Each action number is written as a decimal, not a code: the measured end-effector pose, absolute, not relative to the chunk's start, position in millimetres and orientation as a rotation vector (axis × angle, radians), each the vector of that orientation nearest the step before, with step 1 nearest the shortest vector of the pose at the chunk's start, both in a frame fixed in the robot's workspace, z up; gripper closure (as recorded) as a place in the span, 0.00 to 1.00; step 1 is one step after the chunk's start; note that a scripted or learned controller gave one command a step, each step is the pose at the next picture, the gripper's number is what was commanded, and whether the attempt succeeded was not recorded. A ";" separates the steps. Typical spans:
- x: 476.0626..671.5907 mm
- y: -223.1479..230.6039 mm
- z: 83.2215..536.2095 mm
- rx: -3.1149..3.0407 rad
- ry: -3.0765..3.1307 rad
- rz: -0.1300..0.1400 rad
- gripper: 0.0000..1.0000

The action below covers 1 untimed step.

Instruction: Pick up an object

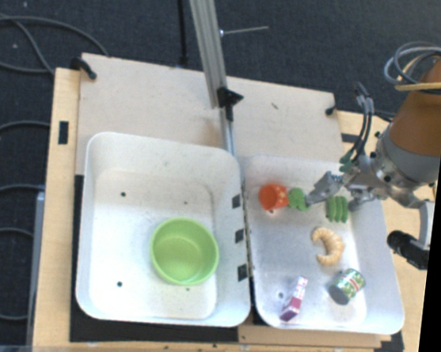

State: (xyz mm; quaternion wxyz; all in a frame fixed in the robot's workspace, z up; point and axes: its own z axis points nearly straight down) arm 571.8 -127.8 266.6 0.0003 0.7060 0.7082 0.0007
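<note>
The bench (158,100) is a pale tan board, and two shallow white bins lie directly on it, side by side and touching along their inner edges. The right bin (371,309) sits beneath the gripper (332,191), its near edge well below the gripper. The left bin (119,159) lies well to the gripper's left. Bare board stretches behind both bins, above the gripper.

Bowl (185,251) in left bin (111,158); croissant (328,246) in right bin (380,302).
</note>
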 end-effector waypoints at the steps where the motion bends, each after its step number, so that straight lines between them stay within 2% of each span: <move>1: 571.9 -127.9 266.7 2.219 2.223 0.003 0.00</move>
